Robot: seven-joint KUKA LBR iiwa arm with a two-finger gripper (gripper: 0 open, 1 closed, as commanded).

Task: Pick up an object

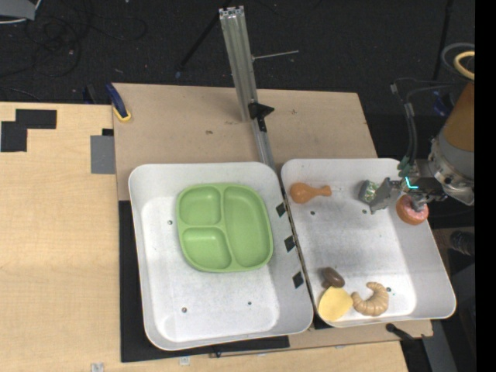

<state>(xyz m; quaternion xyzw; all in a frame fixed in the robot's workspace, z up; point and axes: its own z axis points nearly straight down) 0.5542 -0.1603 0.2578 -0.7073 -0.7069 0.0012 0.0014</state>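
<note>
no readable text, no labels, no brands, no numbers, no signs anywhere

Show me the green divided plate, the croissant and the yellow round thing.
Green divided plastic plate (203,244): camera view, lower left compartment.
Tan toy croissant (372,300): camera view, middle of its curve.
Yellow round piece (335,304): camera view, its centre.

Matt green plastic tray (225,227), smooth white bins (155,301) — pale wooden bench (54,231), ridged metal post (240,68).
</note>
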